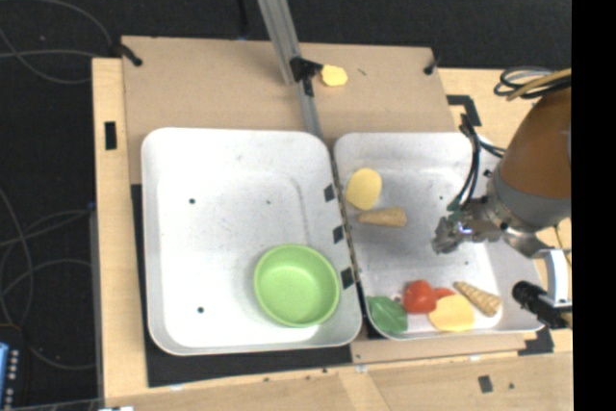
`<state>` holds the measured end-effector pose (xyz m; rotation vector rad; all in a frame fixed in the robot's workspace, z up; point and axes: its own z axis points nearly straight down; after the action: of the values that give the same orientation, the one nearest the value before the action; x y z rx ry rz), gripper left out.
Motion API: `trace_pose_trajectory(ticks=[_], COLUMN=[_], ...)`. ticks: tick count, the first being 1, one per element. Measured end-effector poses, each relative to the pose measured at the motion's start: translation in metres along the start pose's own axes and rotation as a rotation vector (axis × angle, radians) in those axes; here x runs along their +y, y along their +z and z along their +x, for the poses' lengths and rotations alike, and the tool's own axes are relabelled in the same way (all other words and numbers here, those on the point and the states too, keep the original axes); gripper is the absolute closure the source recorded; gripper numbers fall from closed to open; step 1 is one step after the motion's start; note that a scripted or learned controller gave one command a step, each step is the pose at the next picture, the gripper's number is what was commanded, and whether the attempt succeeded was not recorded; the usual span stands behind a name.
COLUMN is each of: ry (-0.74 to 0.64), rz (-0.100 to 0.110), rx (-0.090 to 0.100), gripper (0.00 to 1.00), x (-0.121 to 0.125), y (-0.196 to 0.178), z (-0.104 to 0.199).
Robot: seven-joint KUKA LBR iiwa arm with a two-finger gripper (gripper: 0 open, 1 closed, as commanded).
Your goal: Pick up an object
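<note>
Pick attempt | we see the gripper (449, 236) over bare floor mid right bin (404, 154); finger state: cannot tell | candidates: red piece (419, 296), yellow piece (452, 314), cone (478, 297) along its front edge | we advise centring over one piece before descending; avoid neighbours

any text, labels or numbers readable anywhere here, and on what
None can be read. The two white bins, the green bowl, the toy foods, the bench board and the arm show no print or labels at this resolution.
</note>
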<state>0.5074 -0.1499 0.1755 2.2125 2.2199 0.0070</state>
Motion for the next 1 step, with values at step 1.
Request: trace_pose_trajectory(ticks=[1], ry=[0.0], rz=[0.001], rx=[0.0], gripper=[1.0], x=[-0.0037], y=[-0.0463], z=[-0.0049])
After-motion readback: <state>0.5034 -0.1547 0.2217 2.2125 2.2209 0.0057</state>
